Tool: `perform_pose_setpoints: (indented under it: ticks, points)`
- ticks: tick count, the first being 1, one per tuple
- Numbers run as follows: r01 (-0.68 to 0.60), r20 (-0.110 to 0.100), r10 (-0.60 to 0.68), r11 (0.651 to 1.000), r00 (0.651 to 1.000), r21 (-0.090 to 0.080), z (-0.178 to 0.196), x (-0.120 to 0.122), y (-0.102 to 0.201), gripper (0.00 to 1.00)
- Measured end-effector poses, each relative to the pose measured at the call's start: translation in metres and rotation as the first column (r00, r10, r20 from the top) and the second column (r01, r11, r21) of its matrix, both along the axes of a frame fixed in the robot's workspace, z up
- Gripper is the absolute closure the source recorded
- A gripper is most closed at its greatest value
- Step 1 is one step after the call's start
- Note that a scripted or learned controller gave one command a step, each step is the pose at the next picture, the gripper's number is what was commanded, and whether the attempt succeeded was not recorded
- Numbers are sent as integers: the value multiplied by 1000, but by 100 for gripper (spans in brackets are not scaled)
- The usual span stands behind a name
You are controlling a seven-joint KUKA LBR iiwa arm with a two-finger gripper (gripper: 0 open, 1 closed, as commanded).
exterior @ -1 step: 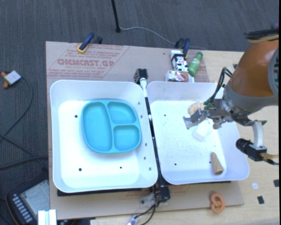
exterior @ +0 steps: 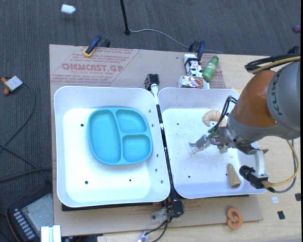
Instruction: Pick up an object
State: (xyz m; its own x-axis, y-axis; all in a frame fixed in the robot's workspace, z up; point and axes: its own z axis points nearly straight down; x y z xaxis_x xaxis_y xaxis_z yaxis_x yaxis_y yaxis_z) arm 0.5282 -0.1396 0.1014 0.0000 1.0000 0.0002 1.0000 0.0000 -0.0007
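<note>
My gripper [exterior: 201,144] hangs low over the middle of the right bin [exterior: 184,185], on the grey arm with the orange band [exterior: 252,107] that comes in from the right. A tan curved pastry-like piece [exterior: 210,116] lies just behind the gripper, near the bin's far side. A small tan cone-shaped piece [exterior: 234,176] lies at the bin's front right, partly beside the arm's cable. I see nothing held in the gripper.
The left bin [exterior: 73,185] holds a blue divided plate [exterior: 120,135]. A green bottle [exterior: 209,68] and a small box [exterior: 193,74] stand behind the right bin. An orange ring-shaped piece [exterior: 234,217] lies on the board in front.
</note>
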Motion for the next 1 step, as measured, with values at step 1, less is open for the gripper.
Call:
perform_pose_setpoints:
  ticks: [1]
  points:
    - [-1,5,1,1000,1000,-2,-14,49,22,0]
